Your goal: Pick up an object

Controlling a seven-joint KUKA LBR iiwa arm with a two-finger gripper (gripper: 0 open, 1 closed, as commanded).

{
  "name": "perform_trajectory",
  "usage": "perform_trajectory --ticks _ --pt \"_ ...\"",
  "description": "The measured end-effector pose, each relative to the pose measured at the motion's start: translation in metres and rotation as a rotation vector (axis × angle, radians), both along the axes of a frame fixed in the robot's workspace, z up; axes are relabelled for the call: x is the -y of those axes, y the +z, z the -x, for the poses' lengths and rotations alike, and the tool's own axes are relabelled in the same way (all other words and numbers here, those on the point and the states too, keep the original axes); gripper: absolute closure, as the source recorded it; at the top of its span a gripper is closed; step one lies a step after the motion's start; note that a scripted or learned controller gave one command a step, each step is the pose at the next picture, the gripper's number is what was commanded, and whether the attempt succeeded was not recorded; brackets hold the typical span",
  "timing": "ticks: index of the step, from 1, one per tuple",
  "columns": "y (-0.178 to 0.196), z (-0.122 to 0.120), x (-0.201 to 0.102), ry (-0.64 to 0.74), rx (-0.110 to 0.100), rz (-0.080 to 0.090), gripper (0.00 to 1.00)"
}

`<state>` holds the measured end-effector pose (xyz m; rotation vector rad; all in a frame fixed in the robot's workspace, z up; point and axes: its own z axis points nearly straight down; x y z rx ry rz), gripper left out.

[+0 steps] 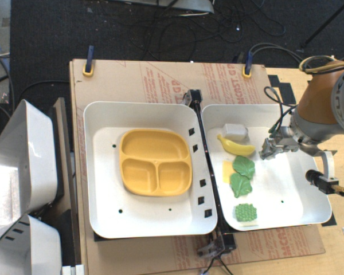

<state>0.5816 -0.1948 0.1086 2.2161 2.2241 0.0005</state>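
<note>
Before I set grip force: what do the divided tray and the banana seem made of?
Divided tray: looks like molded plastic, matte yellow, with smooth rounded compartment walls. Banana: probably a plastic toy, judging by its uniform yellow and faint sheen, though the view leaves real fruit possible.

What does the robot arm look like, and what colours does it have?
The arm is grey with a wide orange band above the wrist. A dark cable loops beside it. Its tool is small, metallic grey, with dark parts; a black-tipped fitting sticks out below the wrist.
</note>
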Motion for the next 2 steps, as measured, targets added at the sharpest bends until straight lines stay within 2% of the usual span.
perform_trajectory --ticks 2 --pt "0.111 0.0 0.019 -0.003 0.004 0.002 1.0"
